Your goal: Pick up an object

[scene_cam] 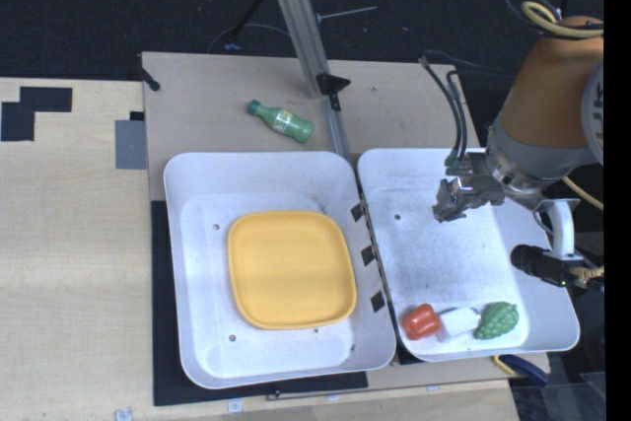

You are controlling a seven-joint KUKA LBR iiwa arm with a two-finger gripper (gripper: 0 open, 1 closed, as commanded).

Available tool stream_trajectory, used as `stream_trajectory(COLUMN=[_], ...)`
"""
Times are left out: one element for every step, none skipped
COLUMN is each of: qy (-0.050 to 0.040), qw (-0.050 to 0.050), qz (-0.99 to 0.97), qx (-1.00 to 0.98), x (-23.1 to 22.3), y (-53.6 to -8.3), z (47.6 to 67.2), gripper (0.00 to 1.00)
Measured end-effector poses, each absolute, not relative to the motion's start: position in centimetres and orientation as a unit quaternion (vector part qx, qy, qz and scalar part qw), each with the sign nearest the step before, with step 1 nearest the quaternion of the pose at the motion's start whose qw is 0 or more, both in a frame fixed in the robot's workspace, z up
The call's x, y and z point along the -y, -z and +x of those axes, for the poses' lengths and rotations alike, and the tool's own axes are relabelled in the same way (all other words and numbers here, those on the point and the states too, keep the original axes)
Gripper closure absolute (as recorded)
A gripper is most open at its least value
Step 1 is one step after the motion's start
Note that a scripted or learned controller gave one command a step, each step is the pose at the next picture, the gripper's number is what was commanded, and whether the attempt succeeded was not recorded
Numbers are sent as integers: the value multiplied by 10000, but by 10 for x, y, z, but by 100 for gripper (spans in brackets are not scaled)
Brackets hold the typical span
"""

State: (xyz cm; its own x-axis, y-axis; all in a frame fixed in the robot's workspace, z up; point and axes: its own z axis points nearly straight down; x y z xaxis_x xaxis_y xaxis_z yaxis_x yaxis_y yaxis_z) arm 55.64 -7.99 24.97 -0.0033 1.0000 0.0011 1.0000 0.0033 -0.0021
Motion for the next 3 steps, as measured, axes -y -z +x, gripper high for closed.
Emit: stream_trajectory(qy=[0, -2, -5], qw=[7, 6, 8], qz=[-7059, -7061, -7061], qx=[7083, 7081, 7082], x=[31, -15, -65], y=[-248, -246, -230], z=[564, 567, 563], gripper=[100, 100, 100])
